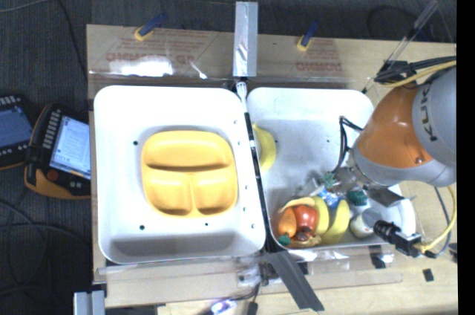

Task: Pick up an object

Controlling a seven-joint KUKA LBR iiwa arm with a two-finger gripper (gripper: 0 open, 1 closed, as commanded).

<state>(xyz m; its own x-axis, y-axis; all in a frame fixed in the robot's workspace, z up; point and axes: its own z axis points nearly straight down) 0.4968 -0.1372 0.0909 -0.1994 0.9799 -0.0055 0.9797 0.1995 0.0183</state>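
Note:
The right bin (297, 120) holds a cluster of small objects at its near side: a red and orange toy fruit (297, 221), a yellow piece (335, 217) beside it, a teal-capped item (358, 197) and a pale round piece (361, 226). A yellow object (265, 146) lies against the divider at the bin's left wall. My gripper (335, 183) reaches down into the cluster from the right, just above the yellow piece and the red fruit. The orange wrist band (393, 131) and grey arm body cover the gripper's upper part. Nothing shows clearly between the fingers.
The left bin (119, 157) carries a yellow three-compartment tray (190, 171). A metal divider rail (246, 46) runs between the bins at the back. Cables (415, 68) hang at the right, and a handheld pendant (59, 154) lies off the bench at the left.

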